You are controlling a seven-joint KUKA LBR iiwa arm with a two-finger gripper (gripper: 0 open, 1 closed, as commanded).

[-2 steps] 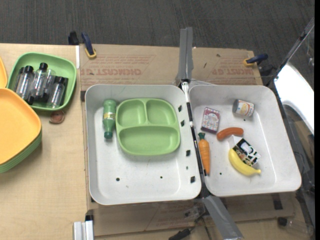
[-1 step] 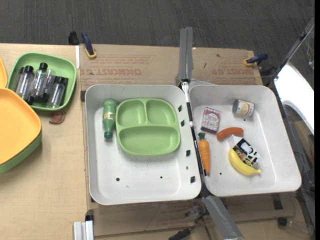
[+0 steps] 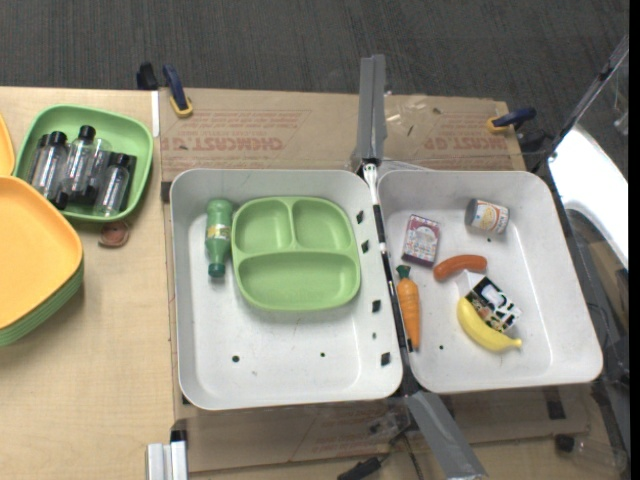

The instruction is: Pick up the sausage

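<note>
The sausage (image 3: 460, 265), short and reddish-orange, lies near the middle of the right bin (image 3: 560, 368). Just below it a yellow banana (image 3: 484, 330) curves under a small black-and-white packet (image 3: 493, 303). To its left a carrot (image 3: 408, 311) lies along the bin's left wall, and a small pink carton (image 3: 421, 239) sits above that. A small tin can (image 3: 487, 216) lies on its side toward the bin's far right.
The left bin (image 3: 280, 373) holds a green divided plate (image 3: 296, 252) and a green bottle (image 3: 218, 236) beside it. On the bench at left are a green tray of vials (image 3: 84, 163) and stacked orange plates (image 3: 35, 268).
</note>
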